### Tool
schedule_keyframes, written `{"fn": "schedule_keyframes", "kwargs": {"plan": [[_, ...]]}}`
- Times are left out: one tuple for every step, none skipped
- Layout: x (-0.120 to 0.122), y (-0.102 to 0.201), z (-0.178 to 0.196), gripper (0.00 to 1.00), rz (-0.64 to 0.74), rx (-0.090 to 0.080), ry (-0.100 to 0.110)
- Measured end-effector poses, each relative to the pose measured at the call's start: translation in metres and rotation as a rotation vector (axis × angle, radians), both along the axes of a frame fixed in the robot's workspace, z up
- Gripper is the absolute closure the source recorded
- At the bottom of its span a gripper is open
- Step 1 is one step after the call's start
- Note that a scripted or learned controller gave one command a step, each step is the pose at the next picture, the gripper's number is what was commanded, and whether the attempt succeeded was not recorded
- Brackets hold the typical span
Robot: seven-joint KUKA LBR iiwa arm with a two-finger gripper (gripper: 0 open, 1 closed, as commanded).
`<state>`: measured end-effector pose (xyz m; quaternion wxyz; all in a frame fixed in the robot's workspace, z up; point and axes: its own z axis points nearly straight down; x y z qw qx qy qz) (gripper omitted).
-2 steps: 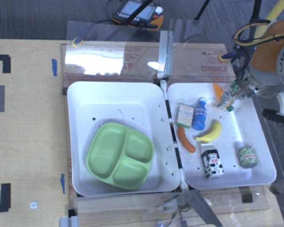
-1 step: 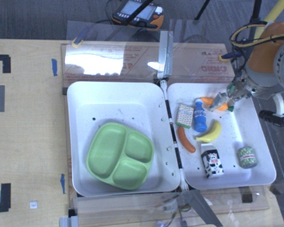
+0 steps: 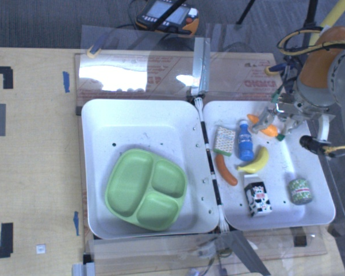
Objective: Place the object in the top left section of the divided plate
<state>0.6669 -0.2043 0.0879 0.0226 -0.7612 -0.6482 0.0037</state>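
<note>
A green divided plate (image 3: 145, 188) with three sections lies in the left bin (image 3: 98, 125), toward its front. My gripper (image 3: 278, 118) hangs over the far part of the right bin (image 3: 319, 211). It is directly above an orange carrot-like piece (image 3: 269, 130), whose other end shows at the gripper's left. I see nothing lifted off the bin floor. Just left of the gripper stands a blue bottle (image 3: 245, 144), with a yellow banana (image 3: 255, 161) in front of it.
The right bin also holds a tan cracker (image 3: 224, 140), a red-orange sausage (image 3: 226, 169), a cow-print carton (image 3: 257, 198) and a green speckled can (image 3: 300, 190). A metal divider rail (image 3: 210, 165) separates the bins. A clear panel (image 3: 138, 73) stands behind them.
</note>
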Motion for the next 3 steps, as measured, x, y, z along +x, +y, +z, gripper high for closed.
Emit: {"fn": "schedule_keyframes", "kwargs": {"plan": [[-0.003,0.000,0.007,1.00,0.003,-0.001,0.015],[-0.040,-0.015,-0.002,1.00,0.417,-0.022,-0.042],[-0.003,-0.017,-0.003,1.00,0.540,-0.005,-0.023]]}}
